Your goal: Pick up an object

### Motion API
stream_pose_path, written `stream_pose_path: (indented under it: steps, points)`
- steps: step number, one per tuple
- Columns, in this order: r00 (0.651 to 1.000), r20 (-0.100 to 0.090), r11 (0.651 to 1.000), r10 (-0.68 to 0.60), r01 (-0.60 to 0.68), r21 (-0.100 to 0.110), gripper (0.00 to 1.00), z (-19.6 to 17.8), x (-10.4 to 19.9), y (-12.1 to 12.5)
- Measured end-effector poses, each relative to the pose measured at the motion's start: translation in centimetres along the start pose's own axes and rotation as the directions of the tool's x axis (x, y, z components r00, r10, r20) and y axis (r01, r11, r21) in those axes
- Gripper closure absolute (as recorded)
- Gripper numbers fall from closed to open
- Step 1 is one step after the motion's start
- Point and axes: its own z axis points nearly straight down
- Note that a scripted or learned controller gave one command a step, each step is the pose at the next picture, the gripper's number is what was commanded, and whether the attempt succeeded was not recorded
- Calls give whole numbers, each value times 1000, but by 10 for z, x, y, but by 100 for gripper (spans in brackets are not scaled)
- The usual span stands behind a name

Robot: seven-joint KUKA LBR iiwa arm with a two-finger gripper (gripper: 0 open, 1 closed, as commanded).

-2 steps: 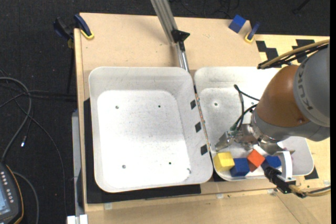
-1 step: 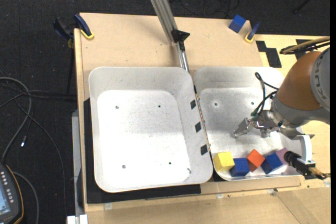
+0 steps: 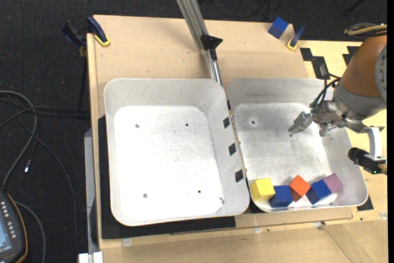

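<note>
Two-finger gripper (image 3: 303,123) (finger spread impossible to tell) should descend squarely over the near orange cube (image 3: 300,185).

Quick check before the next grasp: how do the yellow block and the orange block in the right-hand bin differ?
The yellow block sits at the left end of the row along the right bin's near wall; the orange block is further right, between two blue blocks. Yellow lies roughly square to the wall; orange looks turned at an angle. Both are small cubes of similar size, well away from the tool.
</note>
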Motion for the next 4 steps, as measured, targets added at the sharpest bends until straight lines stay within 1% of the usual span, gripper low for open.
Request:
stream_pose_path:
  steps: [1, 2, 3, 4]
  points:
    - [1000, -5, 1000, 3, -3, 5, 0, -48, 24, -44]
    - [1000, -5, 1000, 8, -8, 8, 0, 30, 12, -85]
    - [1000, 0, 1000, -1, 1, -1, 0, -8, -15, -16]
    - [1000, -2, 1000, -3, 3, 5, 100, -16, -14, -18]
